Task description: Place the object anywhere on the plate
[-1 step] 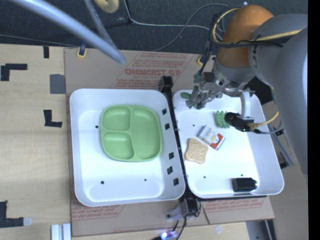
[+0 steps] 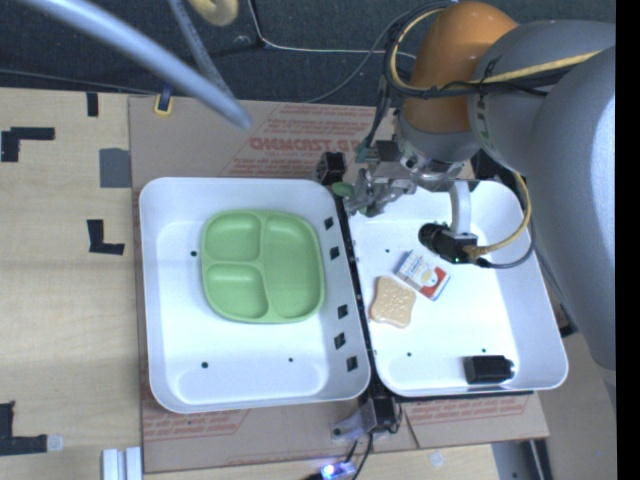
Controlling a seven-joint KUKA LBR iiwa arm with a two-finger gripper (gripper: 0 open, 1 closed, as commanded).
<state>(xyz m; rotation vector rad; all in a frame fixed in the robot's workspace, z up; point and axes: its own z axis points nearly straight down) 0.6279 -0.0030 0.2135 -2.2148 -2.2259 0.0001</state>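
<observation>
my gripper (image 2: 368, 196) over the seam at the far edge of the two bins, nothing seen in it.
can't tell its state. green divided plate (image 2: 264, 266) lies in left bin (image 2: 165, 268). right bin (image 2: 520, 298) holds toast-like piece (image 2: 393, 302), small red-white-blue packet (image 2: 423, 274) just beside it, black block (image 2: 488, 369) near the front corner. bins rest on cardboard sheet (image 2: 290, 138) over wooden bench (image 2: 50, 268) with black tape marks.
</observation>
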